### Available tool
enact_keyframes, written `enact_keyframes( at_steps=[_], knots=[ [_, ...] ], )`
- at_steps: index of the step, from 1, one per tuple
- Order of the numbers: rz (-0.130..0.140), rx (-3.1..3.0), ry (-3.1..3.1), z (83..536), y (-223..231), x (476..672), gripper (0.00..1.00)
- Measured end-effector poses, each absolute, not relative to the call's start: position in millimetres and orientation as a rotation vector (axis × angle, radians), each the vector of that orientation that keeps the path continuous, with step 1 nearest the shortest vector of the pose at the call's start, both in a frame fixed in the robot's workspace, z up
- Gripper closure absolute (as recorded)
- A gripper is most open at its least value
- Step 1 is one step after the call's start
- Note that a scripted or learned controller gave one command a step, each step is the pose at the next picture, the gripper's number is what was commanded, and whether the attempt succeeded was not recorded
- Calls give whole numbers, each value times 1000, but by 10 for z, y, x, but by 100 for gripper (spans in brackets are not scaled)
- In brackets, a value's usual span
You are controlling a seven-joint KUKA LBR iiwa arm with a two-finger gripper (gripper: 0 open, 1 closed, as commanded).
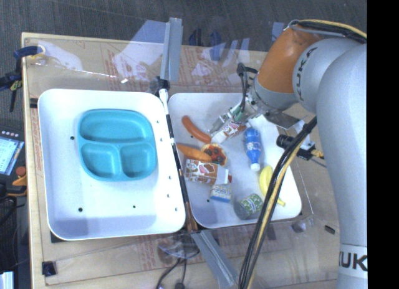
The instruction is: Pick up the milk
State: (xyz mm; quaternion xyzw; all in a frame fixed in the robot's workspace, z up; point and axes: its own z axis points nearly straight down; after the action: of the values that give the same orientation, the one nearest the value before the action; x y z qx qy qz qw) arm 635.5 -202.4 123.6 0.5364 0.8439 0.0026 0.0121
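On the left of the tabletop (93, 63), the left bin (50, 207) carries a blue divided tray (117, 142) and plays no part in the task. All the clutter is in the right bin (187, 104).

The milk is taken to be the brown-and-white carton (201, 170) lying flat near that bin's left wall, though its print is too small to read, so this is only a likely identification. It is crowded: an orange piece (193, 152) touches its upper edge, a small blue-and-white box (220, 192) lies just beside its lower right corner, and a sausage (196, 130) lies a little further up.

Further right, the jaws are seen low over a white bottle with a red label (227, 131), well up and to the right of the carton. Whether they are spread or pressed together cannot be told. A blue bottle (251, 146), a green can (249, 205) and a banana (268, 180) lie beyond, under the arm (336, 94).

The main risk is judged to be a wrong pick, since the white bottle would be closed on if the descent were made here. Were the carton approached, a neighbour could be pinched along with it (the orange piece most readily). Lying flat, the carton could also be pushed against the bin wall rather than lifted. The black cable (274, 188) hanging across the bin could brush the banana.
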Motion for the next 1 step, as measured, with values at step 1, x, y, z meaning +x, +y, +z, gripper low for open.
enact_keyframes(
  at_steps=[1],
  knots=[
    [0, 1654, 2670, 918, -2076, 6580, 0]
  ],
)
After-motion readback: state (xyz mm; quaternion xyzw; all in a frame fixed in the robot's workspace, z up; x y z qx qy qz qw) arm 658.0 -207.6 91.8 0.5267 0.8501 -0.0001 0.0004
